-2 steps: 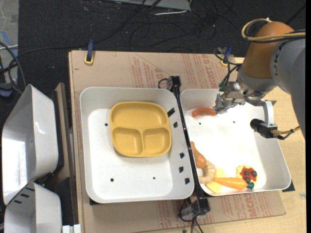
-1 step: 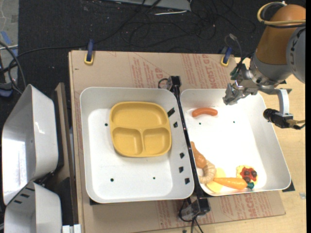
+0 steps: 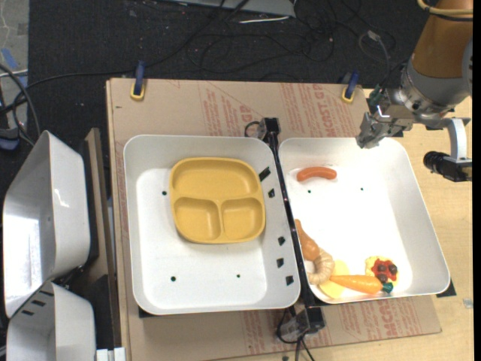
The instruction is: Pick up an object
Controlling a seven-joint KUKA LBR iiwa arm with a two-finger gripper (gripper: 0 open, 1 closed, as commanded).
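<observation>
Objects for picking lie in the right white bin [image 3: 421, 224]: an orange sausage [image 3: 316, 174] near the far wall, and a cluster in the near corner made up of a pale shrimp-like piece [image 3: 321, 265], an orange carrot [image 3: 355, 283] and a small piece with red and dark dots [image 3: 384, 268] at the carrot's right end. A yellow slab [image 3: 338, 271] lies under part of that cluster.

The jaws [image 3: 372, 134] hang over the far right corner of the right bin, just above its rim, well apart from the sausage and farther still from the near-corner cluster. Nothing can be seen held there. Whether they stand wide or narrow cannot be told from this slant, as the metal parts blur together.

Above them the grey wrist rises to the orange band [image 3: 443, 25] at the upper right.

The left white bin [image 3: 150, 269] touches the right one along a shared edge and holds a yellow divided plate [image 3: 218, 200] with three compartments. Both bins sit on a brown board [image 3: 225, 104] on the desk, fixed by yellow clamps [image 3: 137, 89] at its far edge.
</observation>
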